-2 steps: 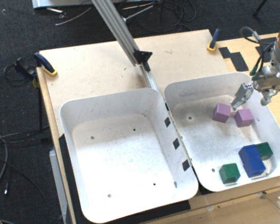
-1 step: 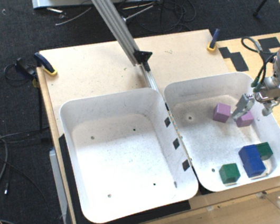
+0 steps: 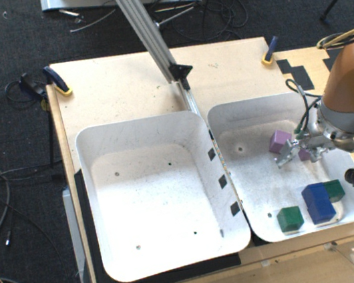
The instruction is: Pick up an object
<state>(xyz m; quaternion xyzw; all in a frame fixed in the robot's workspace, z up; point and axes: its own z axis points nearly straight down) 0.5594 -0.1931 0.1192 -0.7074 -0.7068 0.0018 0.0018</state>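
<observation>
- Camera view, fixed above the bench point(image 3: 126, 85): I log two white bins side by side, left bin point(image 3: 103, 184) and right bin point(image 3: 241, 119).
- Gripper point(image 3: 293, 151): low over the middle of the right bin, reaching in from its right edge. I cannot tell its state from this angle.
- Purple block point(image 3: 279, 140): the nearest candidate, lying mid-bin just beside the gripper, on the far-left side of it. A second purple piece point(image 3: 310, 154) sits close by on the other side.
- Blue block point(image 3: 319, 203), green block point(image 3: 290, 218) and a darker green block point(image 3: 334, 190): clustered along the near edge of the right bin, toward its near-right corner.
- Handling, my judgement: the purple block looks small, rigid and light, probably smooth-sided; I would take it across two opposite flat faces, squarely, since it could skid on the bin floor.
- Writing: no brand, label or legible text on any block or bin.
</observation>
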